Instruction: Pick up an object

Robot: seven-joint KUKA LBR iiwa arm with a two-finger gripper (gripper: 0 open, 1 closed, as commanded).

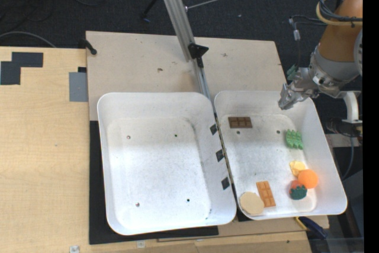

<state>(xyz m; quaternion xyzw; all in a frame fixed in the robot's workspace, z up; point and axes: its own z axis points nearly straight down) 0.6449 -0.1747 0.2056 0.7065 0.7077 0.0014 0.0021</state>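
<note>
Bench [142, 59]: two white bins [157, 163] side by side.

two white bins [155, 105], seven small objects [240, 122] (all in the right one)

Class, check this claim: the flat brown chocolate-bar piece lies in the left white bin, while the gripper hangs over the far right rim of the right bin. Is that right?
Not quite. The camera view shows the flat brown chocolate-bar piece lying in the right white bin, near its far end, not in the left white bin. The rest holds: the gripper hangs over the right bin's far right rim.
</note>
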